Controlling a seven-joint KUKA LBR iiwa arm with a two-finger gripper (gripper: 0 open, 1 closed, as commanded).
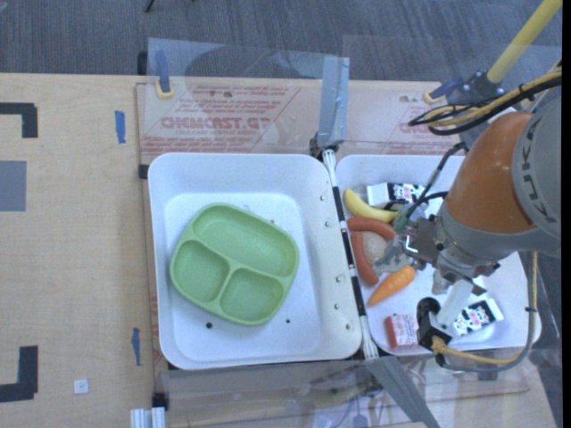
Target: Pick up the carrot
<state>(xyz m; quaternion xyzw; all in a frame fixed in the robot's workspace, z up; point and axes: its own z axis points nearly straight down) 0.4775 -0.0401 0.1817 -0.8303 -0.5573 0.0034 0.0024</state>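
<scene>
The carrot [393,284] is seen lying tilted in the right bin [513,333], near that bin's left wall, just below a red sausage [366,239] and a banana [368,207]. The jaws [399,251] are lowered just above the carrot's thick end, close to it or touching it; whether they are open or closed cannot be told. A green divided plate [235,263] is set in the left bin [178,185]. Small printed packets [401,330] are scattered along the right bin's near edge.
</scene>
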